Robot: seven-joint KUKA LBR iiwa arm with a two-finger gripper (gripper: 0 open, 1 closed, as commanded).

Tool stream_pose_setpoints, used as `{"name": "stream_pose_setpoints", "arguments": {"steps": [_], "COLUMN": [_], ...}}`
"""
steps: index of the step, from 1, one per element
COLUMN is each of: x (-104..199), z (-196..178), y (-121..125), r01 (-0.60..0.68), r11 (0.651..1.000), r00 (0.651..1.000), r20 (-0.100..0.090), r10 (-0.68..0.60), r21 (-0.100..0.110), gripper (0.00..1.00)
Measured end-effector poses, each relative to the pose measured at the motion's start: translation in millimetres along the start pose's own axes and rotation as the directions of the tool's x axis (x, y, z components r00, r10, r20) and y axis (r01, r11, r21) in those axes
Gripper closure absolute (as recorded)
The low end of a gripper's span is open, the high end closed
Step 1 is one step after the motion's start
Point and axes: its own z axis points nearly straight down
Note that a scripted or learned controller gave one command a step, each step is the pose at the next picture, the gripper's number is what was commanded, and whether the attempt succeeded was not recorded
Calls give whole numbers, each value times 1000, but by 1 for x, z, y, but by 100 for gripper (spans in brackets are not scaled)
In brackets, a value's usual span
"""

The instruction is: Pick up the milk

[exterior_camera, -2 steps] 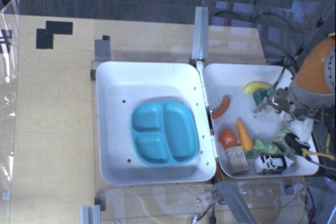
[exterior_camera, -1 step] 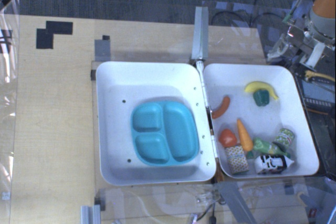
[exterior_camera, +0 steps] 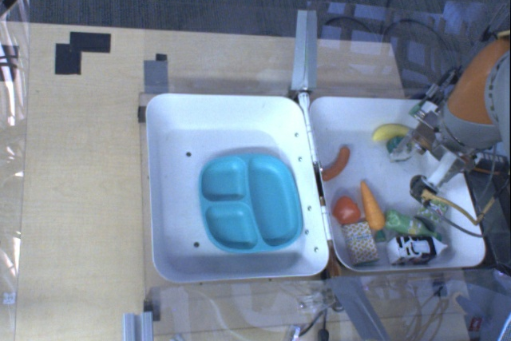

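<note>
Milk (exterior_camera: 415,249) lay nearest the camera, well apart from the end effector (exterior_camera: 402,146), which hovered just beside the banana (exterior_camera: 389,132). Crowding by the green packet (exterior_camera: 406,220) could probably spoil a grasp. Whether the end effector was open or holding anything could not be told.

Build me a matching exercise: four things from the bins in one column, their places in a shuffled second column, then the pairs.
1 milk
2 banana
3 blue tray
4 sausage

A middle of the left bin
B right bin, lower right corner
C beside the right bin's left wall
D right bin, upper part

Pairs: 1-B, 2-D, 3-A, 4-C
</note>
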Motion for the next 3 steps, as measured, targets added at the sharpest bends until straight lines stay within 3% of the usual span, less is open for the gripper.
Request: {"name": "stream_pose_setpoints", "arguments": {"steps": [1, 2, 3], "x": [-20, -54, -5], "z": [-61, 17, 18], "y": [-9, -49, -6], "r01": [4, -142, -267], "r11": [1000, 990, 964], "r00": [1000, 990, 964], "r20": [-1, -5, -5], "r10": [-4, 142, 267], "r21": [-4, -11, -5], "gripper": [0, 0, 0]}}
